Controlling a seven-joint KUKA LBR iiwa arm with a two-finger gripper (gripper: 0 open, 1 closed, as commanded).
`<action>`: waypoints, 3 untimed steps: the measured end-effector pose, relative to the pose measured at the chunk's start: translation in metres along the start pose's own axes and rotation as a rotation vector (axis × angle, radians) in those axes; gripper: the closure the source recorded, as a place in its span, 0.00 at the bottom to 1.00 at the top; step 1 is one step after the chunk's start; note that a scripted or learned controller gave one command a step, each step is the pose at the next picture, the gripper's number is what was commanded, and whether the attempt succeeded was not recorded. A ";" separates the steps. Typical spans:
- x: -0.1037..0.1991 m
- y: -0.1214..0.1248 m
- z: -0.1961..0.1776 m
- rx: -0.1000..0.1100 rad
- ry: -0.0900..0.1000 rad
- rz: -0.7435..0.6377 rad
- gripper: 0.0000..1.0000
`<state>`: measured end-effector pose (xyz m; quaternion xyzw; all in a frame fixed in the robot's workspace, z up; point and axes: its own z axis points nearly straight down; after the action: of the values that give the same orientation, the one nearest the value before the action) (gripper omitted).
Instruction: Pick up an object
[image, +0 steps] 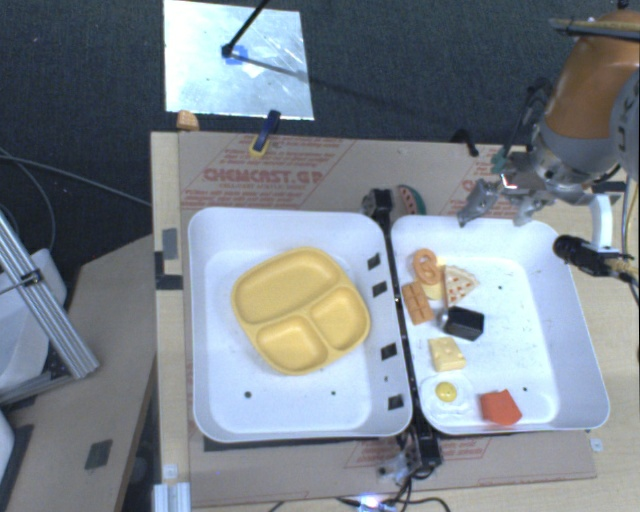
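Your gripper (503, 205) hangs spread and empty over the right bin's (575, 330) far rim; the toy pieces, nearest the pizza slice (459, 285), lie toward seven o'clock.

The left bin (210, 330) is being taken up largely by a yellow divided tray (300, 310) at its middle, bare floor being left around it; in the right bin (560, 330) the toy food is being crowded along the left side: a pretzel (426, 265), a pizza slice (459, 285), a black block (464, 323), a cheese cube (446, 353), a fried egg (446, 393) and an orange block (500, 407); open floor is being left toward the frame's right.
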<state>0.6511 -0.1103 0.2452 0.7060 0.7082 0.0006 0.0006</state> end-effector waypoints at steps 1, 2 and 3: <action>0.020 -0.081 0.084 0.014 0.003 0.003 0.00; 0.091 -0.144 0.060 0.004 0.004 -0.006 0.00; 0.167 -0.101 -0.051 -0.014 0.004 -0.011 0.00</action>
<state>0.5493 0.0562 0.2964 0.7021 0.7120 0.0071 0.0042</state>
